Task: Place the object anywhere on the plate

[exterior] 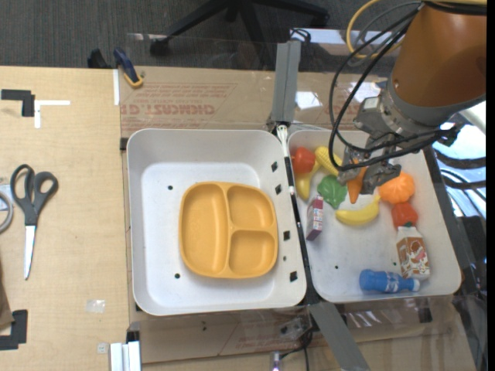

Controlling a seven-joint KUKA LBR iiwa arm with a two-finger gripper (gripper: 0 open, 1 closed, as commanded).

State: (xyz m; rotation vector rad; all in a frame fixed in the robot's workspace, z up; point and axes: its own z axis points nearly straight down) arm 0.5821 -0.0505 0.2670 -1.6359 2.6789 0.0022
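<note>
Orange-banded arm's gripper (pixel 370 168) hovers among toy food in right bin (pixel 441 280), grip state indeterminable; yellow divided plate (pixel 229 229) bears nothing, so placement remains outstanding.

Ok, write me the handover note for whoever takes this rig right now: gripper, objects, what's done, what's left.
Gripper: low over the toy pile in the right white bin, beside the orange carrot-shaped toy; a hold on anything is not visible.
Objects: yellow banana, green pepper-like toy, orange round fruit, blue bottle and small carton all lie in the right bin.
Yellow three-compartment plate: in the left white bin, nothing on it.
Done: nothing placed.
Left: grasp one object, carry it over, set it on the plate.
</note>
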